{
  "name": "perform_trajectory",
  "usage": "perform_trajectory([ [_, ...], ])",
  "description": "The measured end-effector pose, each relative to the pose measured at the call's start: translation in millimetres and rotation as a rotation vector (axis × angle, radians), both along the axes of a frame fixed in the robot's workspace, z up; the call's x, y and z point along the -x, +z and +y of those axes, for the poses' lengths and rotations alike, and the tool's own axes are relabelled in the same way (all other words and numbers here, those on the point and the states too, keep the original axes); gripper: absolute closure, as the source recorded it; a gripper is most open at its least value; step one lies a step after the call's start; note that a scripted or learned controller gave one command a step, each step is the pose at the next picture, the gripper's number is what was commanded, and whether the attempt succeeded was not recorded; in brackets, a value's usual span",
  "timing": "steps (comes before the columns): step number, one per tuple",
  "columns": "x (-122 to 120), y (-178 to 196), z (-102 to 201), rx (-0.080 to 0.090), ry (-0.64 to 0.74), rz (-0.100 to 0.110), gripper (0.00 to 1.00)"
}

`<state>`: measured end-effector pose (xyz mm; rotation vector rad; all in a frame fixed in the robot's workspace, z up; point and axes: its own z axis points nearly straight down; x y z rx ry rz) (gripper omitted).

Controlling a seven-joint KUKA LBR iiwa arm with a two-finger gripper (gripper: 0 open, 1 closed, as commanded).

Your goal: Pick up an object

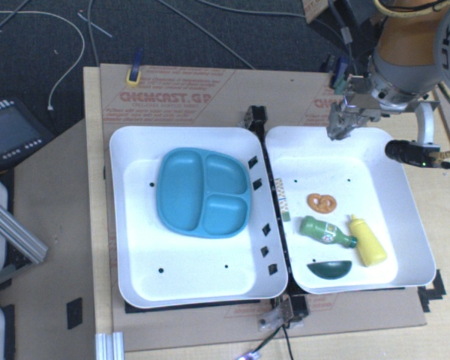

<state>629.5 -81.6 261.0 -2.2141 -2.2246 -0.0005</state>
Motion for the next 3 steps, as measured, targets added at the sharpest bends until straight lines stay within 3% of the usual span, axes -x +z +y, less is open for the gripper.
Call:
perform_trajectory([
  [3,6.2,-15.9,163.1,0.000,0.001,0.002,1.00],
])
